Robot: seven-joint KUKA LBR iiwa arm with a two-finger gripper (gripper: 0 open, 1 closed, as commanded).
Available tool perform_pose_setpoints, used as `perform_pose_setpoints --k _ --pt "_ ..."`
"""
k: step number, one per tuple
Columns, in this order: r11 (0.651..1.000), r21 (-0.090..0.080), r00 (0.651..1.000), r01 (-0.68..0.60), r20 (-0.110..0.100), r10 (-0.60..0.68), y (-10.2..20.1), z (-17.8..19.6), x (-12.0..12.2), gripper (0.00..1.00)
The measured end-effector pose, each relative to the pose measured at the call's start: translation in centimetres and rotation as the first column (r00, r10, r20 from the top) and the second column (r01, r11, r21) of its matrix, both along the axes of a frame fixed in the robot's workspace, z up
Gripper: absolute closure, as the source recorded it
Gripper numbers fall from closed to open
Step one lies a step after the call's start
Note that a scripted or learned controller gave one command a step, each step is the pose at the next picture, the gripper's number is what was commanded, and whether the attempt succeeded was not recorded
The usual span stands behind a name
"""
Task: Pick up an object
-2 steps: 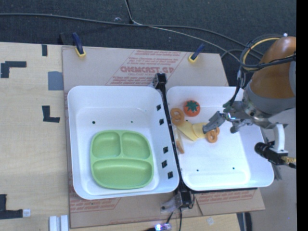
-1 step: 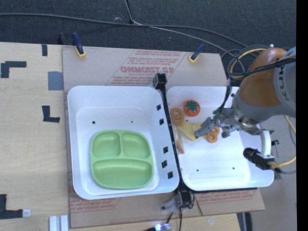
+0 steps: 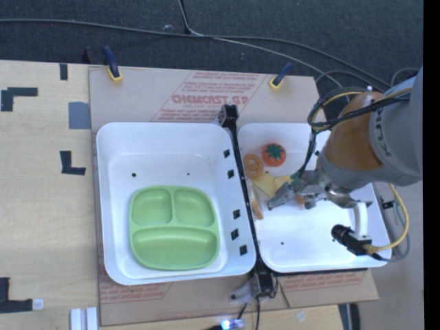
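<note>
In the right bin (image 3: 313, 256) a few small objects lie near the left wall: an orange tomato-like toy with a green top (image 3: 274, 154), an orange ring (image 3: 253, 164), a pale yellow piece (image 3: 266, 183) and a thin orange stick (image 3: 256, 205). My gripper (image 3: 283, 196) hangs low over the bin's middle, just right of the yellow piece, its grey fingers (image 3: 278, 199) pointing left. I see nothing clearly between them.
The left bin (image 3: 110, 150) holds a green divided plate (image 3: 173, 226). A black divider with clips (image 3: 237, 184) runs between the bins. Cables (image 3: 357, 243) trail from the wrist over the right bin's lower right. Cardboard underlies both bins.
</note>
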State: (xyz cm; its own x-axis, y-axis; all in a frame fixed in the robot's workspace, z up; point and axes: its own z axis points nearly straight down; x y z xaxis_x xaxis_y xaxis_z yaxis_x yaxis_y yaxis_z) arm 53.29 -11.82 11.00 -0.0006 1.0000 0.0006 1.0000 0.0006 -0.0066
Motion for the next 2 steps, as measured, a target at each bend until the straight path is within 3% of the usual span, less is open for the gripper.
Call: perform_pose_setpoints --k 1,2 --pt "1.0 0.0 1.0 -0.002 0.003 0.002 0.1 1.3 0.1 1.0" --pt "1.0 -0.001 1.0 -0.001 0.01 0.001 0.6 7.2 -0.5 1.0"
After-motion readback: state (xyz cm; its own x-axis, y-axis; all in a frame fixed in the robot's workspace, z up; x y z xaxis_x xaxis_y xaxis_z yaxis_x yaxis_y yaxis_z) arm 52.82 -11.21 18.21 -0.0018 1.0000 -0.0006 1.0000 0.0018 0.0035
